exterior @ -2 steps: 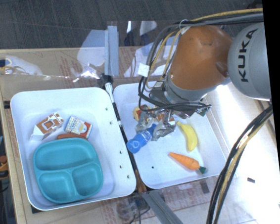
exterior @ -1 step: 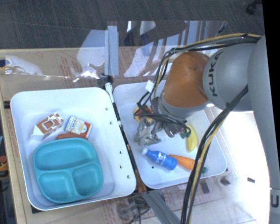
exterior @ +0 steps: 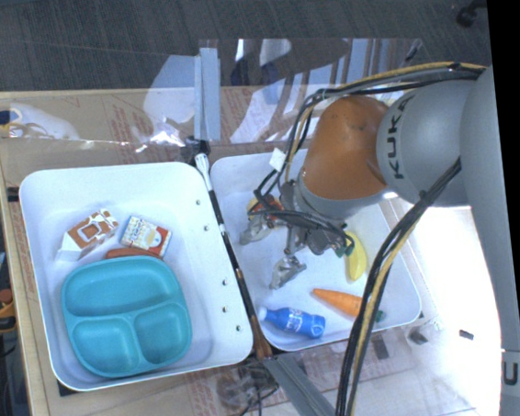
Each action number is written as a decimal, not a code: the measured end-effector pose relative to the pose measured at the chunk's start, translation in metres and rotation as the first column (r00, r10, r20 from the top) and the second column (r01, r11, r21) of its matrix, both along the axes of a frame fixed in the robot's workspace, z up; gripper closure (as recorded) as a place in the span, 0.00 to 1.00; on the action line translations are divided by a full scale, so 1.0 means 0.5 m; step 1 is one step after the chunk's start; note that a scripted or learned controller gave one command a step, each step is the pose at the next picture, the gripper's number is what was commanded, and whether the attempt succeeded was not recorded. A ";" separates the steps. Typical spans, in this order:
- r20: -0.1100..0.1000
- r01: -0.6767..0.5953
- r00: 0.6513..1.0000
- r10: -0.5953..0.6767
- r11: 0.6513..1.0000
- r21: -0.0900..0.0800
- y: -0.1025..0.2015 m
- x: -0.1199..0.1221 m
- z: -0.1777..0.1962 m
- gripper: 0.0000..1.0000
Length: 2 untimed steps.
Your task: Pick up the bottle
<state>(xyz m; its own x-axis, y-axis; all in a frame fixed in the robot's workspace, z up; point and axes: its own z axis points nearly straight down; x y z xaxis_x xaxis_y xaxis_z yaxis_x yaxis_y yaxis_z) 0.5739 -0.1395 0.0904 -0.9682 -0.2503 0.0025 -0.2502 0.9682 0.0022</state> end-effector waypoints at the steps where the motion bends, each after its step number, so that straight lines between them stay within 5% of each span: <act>1: 0.005 -0.095 0.995 0.095 0.995 -0.001 -0.057 0.168 0.004 0.00; 2: 0.004 -0.056 0.998 0.056 0.998 -0.004 0.038 -0.034 0.005 0.00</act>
